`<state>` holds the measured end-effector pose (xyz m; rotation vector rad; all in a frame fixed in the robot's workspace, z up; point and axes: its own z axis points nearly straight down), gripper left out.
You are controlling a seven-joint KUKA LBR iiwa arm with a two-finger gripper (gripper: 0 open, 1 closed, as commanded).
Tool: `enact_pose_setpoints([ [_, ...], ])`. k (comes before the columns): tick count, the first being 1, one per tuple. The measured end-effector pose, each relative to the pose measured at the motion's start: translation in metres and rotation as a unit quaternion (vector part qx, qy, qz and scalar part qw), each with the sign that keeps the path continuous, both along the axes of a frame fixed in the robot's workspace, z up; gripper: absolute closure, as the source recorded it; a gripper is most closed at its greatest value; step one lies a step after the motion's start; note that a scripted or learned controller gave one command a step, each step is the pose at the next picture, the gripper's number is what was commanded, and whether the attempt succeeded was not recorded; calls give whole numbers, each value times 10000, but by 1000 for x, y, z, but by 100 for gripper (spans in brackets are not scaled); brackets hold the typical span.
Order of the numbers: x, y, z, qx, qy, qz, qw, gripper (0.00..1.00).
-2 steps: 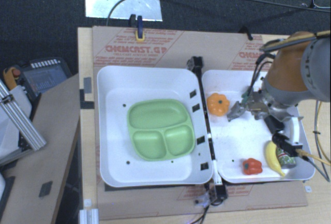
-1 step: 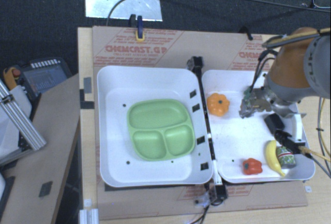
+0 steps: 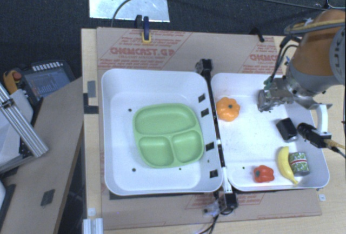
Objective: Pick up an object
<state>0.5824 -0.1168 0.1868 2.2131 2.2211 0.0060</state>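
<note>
Pincer (image 3: 265, 103) over right bin's (image 3: 244, 147) bare floor

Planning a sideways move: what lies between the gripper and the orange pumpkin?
In the camera view, that stretch is bare floor of the right bin, from gripper to orange pumpkin.

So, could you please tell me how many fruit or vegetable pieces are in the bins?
3, in the right bin: an orange pumpkin near its left wall, a red pepper at the front edge, and a banana beside a small can. The arm may hide others.
</note>
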Motion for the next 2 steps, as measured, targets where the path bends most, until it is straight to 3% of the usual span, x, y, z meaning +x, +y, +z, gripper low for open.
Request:
enact_pose_setpoints([
  [1,6,7,61,1,-10,7,10000,100],
  [2,7,7,82,6,16,1,10000,100],
])
